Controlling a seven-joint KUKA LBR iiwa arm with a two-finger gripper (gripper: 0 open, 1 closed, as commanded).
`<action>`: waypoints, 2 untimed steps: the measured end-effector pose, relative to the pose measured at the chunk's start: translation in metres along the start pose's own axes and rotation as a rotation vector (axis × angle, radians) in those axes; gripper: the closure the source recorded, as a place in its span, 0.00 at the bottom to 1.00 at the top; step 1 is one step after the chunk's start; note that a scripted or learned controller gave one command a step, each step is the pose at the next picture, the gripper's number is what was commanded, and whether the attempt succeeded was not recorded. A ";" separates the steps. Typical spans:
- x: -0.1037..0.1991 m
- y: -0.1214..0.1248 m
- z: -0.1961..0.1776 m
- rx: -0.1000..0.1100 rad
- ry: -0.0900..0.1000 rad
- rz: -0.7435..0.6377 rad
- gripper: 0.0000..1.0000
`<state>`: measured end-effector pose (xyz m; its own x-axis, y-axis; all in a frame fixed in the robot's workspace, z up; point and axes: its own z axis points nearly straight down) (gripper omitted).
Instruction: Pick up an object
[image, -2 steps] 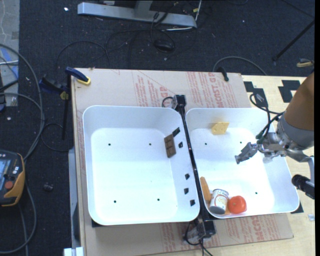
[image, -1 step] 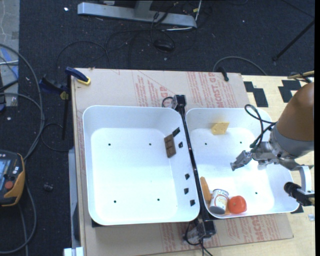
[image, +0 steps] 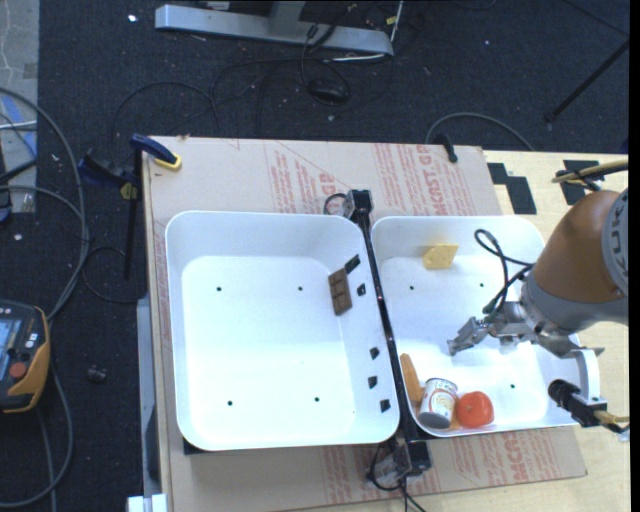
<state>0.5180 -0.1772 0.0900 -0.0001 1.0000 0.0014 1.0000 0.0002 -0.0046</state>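
1. Two shallow white bins are seen side by side on a cardboard-topped bench (image: 300, 165), viewed from above at a slant.
2. The left bin (image: 200, 350) holds a small brown chocolate-like bar (image: 341, 292), lying against the right wall near the top.
3. The right bin (image: 520, 240) holds four things. A pale yellow wedge (image: 440, 257) is placed near the top, approx. centre.
4. In the bottom left corner of the right bin, a carrot (image: 410, 375) is laid along the divider. A small can (image: 437, 400) is tipped just beside it, w/ a red tomato (image: 475, 409) touching the can's right side.
5. The grey arm (image: 590, 265) is reached in from the right, over the right bin.
6. The gripper (image: 462, 338) is pointed left, above the bin floor, between the wedge and the can cluster, apart from both.
7. Its fingers (image: 468, 331) are seen slightly spread. Nothing is pinched between them.
8. A blue and yellow clamp (image: 155, 153) is fixed at the bench's top left corner.
9. Cables are strewn on the dark floor around the bench.
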 end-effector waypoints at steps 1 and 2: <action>0.000 0.001 -0.013 -0.005 -0.001 0.000 1.00; 0.000 0.012 -0.061 -0.008 -0.002 -0.001 1.00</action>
<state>0.5298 -0.1771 0.1514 -0.0007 1.0000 -0.0008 1.0000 0.0007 0.0033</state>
